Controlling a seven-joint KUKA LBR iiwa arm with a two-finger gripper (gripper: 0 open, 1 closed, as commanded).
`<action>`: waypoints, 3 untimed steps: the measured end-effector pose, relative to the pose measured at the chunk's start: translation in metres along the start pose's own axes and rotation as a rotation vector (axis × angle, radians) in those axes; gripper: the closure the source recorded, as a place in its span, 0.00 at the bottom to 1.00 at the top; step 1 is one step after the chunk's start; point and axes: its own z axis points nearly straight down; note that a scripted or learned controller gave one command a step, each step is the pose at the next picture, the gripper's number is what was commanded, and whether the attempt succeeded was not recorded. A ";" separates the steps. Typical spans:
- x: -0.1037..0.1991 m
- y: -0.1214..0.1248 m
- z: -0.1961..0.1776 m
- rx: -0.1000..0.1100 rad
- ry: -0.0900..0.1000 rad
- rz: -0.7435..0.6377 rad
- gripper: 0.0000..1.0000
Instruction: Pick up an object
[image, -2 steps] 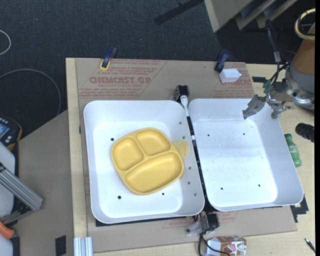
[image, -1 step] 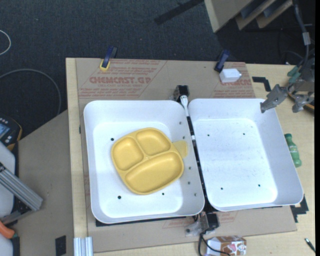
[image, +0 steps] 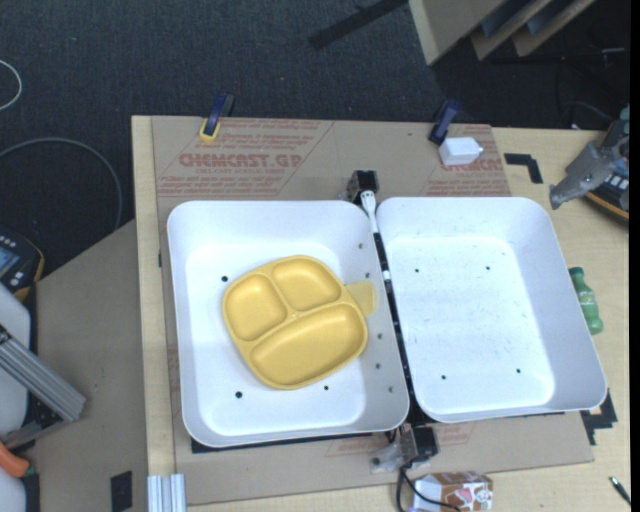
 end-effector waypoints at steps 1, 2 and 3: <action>0.027 -0.023 -0.065 0.004 0.001 0.001 0.00; 0.025 -0.022 -0.071 0.008 -0.001 0.004 1.00; 0.027 -0.025 0.054 0.030 0.003 0.007 1.00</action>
